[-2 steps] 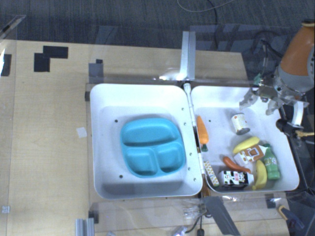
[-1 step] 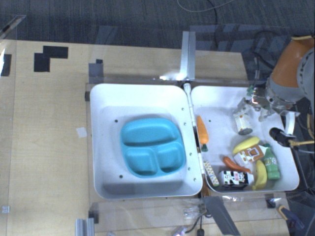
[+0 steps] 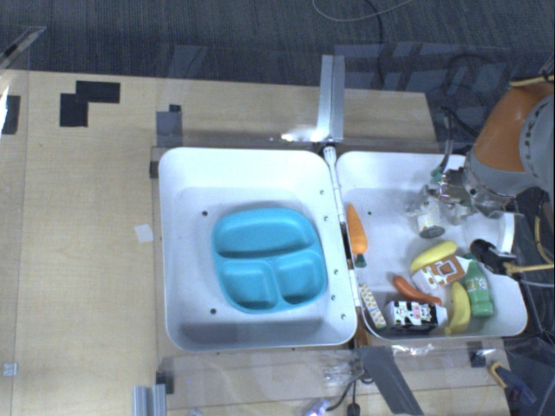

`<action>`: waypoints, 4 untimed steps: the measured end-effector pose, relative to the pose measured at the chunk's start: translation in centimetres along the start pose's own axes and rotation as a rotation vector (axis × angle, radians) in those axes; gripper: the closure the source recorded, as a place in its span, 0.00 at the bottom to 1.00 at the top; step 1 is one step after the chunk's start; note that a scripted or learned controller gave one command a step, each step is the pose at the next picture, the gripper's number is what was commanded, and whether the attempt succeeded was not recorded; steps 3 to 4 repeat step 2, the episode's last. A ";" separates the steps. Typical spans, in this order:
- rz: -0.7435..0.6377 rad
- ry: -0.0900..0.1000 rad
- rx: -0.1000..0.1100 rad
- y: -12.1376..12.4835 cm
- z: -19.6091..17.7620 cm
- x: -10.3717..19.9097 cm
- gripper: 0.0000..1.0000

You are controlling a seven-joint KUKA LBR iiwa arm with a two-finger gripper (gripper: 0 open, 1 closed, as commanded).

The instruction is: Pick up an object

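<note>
The right bin [image 3: 381, 180] holds a pile of small items. An orange carrot [image 3: 356, 230] lies by its left wall. A yellow banana [image 3: 434, 254] rests above a small orange-and-white carton [image 3: 444, 273]. Beside them lie a green bottle [image 3: 478, 289], a second yellow banana [image 3: 459, 308], a red pepper [image 3: 413, 289] and a black-and-white box [image 3: 411, 315]. My gripper [image 3: 434, 211] hangs low over the bin's upper right part, just above the first banana, with nothing seen between its fingers. The arm's orange band [image 3: 507, 133] rises behind it.
The left bin [image 3: 186, 232] carries a blue divided plate [image 3: 269, 260] in its middle. A metal post [image 3: 332, 98] stands behind the wall between the bins. Cables run along the bench's right side. Bare wooden bench stretches to the left.
</note>
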State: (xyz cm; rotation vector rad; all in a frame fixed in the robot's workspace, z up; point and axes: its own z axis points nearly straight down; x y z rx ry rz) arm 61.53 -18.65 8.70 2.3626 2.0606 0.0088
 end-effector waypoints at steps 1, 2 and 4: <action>-0.002 0.000 -0.002 0.2 -0.9 0.1 1.00; -0.034 0.000 0.002 -2.9 -10.5 2.7 1.00; -0.034 0.000 0.002 -2.9 -10.5 2.7 1.00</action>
